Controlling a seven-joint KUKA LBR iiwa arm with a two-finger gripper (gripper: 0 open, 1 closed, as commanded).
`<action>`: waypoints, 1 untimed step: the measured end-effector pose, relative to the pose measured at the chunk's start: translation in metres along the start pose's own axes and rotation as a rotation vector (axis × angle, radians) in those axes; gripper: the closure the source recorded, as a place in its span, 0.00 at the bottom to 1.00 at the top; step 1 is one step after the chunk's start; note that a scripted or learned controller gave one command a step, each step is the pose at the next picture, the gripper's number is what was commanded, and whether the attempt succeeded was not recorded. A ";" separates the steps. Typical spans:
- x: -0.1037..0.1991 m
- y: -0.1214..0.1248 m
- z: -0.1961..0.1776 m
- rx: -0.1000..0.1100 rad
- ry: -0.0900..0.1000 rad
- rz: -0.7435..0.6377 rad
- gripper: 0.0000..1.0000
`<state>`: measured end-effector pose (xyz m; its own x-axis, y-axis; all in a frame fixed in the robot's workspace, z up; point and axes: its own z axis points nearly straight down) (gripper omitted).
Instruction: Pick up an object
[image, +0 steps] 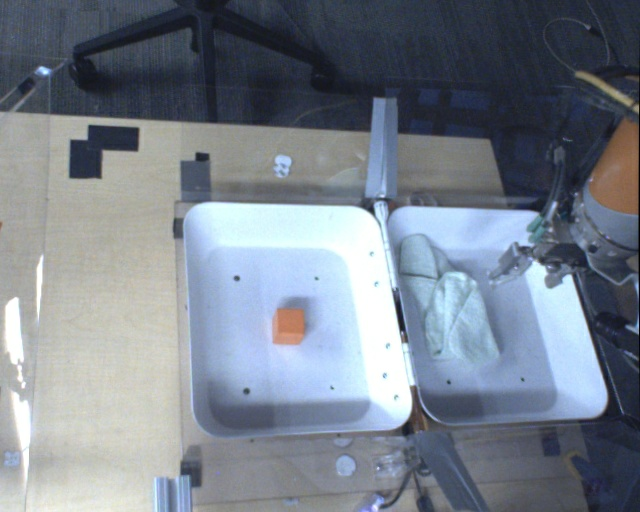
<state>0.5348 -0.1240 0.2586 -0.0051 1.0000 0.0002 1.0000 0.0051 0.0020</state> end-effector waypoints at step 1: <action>-0.019 -0.048 0.019 0.001 0.001 0.102 0.00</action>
<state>0.4873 -0.1435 0.2393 0.0964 0.9953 0.0012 0.9953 -0.0964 0.0009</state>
